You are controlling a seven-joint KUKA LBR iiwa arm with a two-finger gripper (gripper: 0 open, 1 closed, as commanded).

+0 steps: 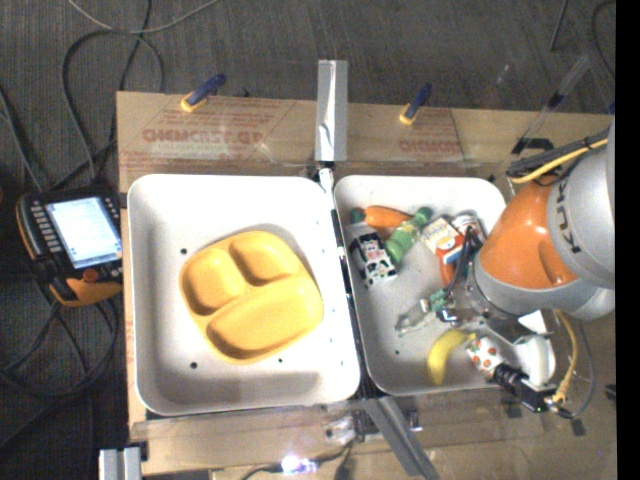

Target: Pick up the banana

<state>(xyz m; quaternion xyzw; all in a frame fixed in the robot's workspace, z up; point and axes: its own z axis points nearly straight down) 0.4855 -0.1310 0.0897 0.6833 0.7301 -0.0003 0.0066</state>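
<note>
The banana (pixel 446 354) is yellow and curved, lying near the front edge of the right bin (pixel 400 368). My gripper (pixel 418 314) hangs over the middle of that bin, just above and to the left of the banana's upper end. It is open, and its silver fingers (pixel 408 320) point left with nothing between them. The grey arm with its orange band (pixel 525 243) reaches in from the right and covers the bin's right side.
At the back of the right bin lie a carrot (pixel 386 215), a green bottle (pixel 405 234), an orange-and-white carton (pixel 441 236) and a small dark carton (pixel 372 257). A red-spotted white object (pixel 486 354) touches the banana's right. A yellow divided plate (pixel 252 294) lies in the left bin (pixel 160 218).
</note>
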